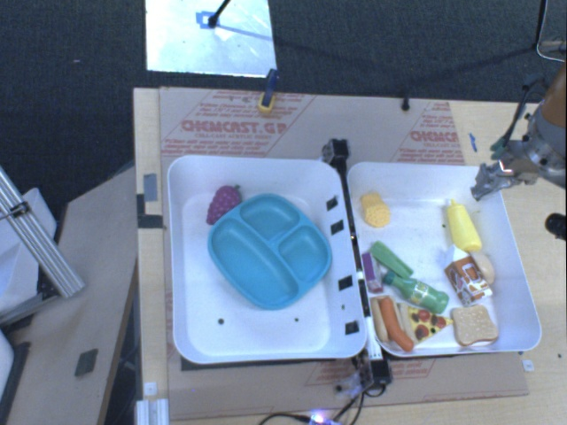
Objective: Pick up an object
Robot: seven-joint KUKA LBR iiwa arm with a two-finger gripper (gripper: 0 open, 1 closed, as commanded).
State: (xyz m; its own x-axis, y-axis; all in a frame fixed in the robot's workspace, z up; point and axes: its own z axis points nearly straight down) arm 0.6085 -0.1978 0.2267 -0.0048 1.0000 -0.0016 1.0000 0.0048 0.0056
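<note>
The right bin (416,193) holds several toy foods: a yellow corn piece (376,209), a mustard bottle (463,225), a green cucumber (390,259), a green bottle (416,292), a hot dog (392,321), a pizza slice (428,321), a toast slice (476,324) and a red snack packet (464,280). My gripper (492,181) hangs over the bin's far right corner, up and to the right of the mustard bottle, with nothing visibly in it.
The left bin (190,317) carries a blue divided plate (268,249) and purple grapes (223,202). A black divider (347,237) runs between the bins. A yellow-blue clamp (267,96) sits on the cardboard behind them.
</note>
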